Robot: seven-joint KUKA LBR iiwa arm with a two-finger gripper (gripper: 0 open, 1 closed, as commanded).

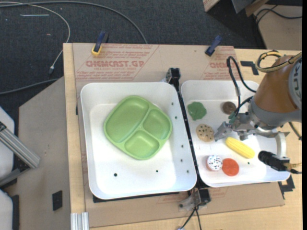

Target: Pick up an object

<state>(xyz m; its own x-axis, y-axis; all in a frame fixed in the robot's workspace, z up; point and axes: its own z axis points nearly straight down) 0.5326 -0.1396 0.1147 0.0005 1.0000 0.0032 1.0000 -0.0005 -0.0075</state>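
In the right-hand shallow white bin point(268, 176), the tool point(233, 129) hung low on the grey arm with the orange band point(278, 92); whether it was spread or pressed together could not be told. A yellow plastic corn cob point(240, 147) lay just beside it. A speckled tan cookie point(205, 132) sat near, a green leafy piece point(196, 110) beyond. A white die point(214, 163) touched an orange round piece point(230, 167). The left white bin point(96, 176) carried a light-green divided plate point(137, 127).
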